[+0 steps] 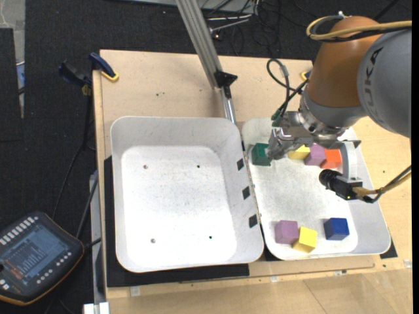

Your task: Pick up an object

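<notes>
My gripper hangs low over the back left part of the right bin, under the arm's orange band. A green block lies just left of it against the bin's left wall, touching or nearly touching the gripper. Right of the gripper a yellow block, a pink-purple block and an orange block sit in a row, partly hidden by the wrist. At the front of the bin lie a purple block, a yellow block and a blue block.
The left bin stands beside the right one, their walls meeting in the middle. A slanted metal pole comes down to the bins' back junction. A black cable connector hangs over the right bin. A teach pendant lies at the lower left.
</notes>
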Controlling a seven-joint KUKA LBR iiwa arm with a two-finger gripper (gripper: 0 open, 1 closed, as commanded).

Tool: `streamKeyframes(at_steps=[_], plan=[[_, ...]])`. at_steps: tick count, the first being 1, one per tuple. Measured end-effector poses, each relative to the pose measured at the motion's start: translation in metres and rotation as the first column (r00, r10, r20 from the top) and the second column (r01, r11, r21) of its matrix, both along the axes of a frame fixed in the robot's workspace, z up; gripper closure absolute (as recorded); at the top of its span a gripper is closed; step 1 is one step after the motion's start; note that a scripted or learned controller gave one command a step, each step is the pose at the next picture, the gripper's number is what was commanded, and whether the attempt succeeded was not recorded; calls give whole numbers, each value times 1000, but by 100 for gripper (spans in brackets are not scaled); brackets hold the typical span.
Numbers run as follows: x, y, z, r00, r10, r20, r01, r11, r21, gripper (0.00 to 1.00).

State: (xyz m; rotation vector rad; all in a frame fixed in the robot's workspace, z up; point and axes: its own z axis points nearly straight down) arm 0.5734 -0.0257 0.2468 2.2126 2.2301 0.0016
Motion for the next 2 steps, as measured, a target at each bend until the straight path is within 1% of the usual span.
streamKeyframes(at_steps=[1,2], plan=[[7,52,-14,1000,0,-3,0,1000,0,100],[19,107,-20,1000,0,0,0,1000,1,100]])
